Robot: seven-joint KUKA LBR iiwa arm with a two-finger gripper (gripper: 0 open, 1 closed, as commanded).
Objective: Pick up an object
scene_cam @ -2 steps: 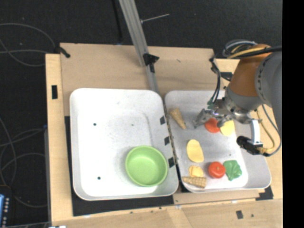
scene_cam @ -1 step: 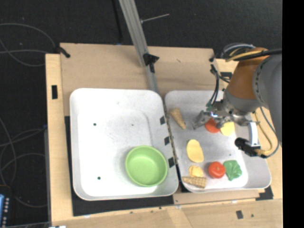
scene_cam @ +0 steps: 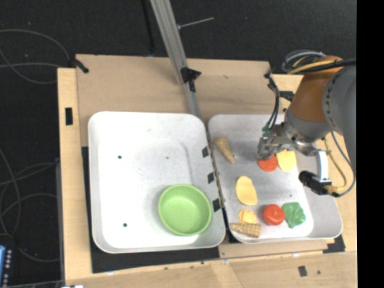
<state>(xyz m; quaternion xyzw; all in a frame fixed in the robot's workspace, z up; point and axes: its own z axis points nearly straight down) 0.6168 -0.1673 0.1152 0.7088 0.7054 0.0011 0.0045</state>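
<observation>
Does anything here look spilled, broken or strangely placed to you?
Nothing stands out. The round green plastic bowl sits upright in the left white bin. The small toy foods lie loose in the right white bin, and the tool hangs over a red piece.

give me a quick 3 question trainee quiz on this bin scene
1. True or false: the green bowl sits in the left bin.
2. Which item lies nearest the hand? A) cone B) red piece C) green piece
3. Fill in: the waffle piece lies at the right bin's ____ edge.

Key: 1 true; 2 B; 3 near (bottom)
</observation>
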